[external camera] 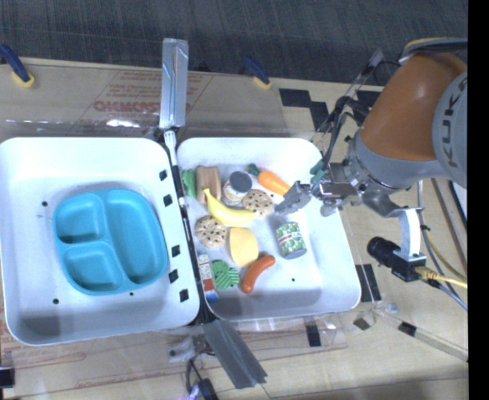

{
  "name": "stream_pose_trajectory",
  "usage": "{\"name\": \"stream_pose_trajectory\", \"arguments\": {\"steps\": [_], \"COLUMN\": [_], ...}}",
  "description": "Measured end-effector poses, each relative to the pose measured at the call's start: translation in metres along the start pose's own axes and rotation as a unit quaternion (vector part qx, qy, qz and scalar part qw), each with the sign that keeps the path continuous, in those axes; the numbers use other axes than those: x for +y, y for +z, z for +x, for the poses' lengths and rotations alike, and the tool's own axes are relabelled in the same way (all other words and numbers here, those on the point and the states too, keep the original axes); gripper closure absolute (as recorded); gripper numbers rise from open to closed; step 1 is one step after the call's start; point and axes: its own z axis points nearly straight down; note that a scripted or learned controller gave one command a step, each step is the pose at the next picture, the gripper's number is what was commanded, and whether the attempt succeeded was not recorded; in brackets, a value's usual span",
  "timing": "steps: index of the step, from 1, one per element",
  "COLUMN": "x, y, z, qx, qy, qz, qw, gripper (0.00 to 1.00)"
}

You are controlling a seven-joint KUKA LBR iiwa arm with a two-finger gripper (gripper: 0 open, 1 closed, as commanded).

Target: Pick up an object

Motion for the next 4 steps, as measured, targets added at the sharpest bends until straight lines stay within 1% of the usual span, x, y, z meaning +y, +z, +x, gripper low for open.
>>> {"name": "stream_pose_trajectory", "arguments": {"steps": [1,2,3,4], "x": [0.074,0.075,0.112,0.125], "y": [-0.016,0.042,0.124,0.176], "z": [-0.006,-0.007,-0.048,-0.052], "qx": [0.000,-0.001,0.000,0.000], "qy": [-0.028,0.005,0.004,-0.002], "qz": [-0.001,0.001,0.004,-0.001], "qw": [0.9996,1.0000,1.0000,1.0000], "gripper": [0.00,0.00,0.00,0.00]}}
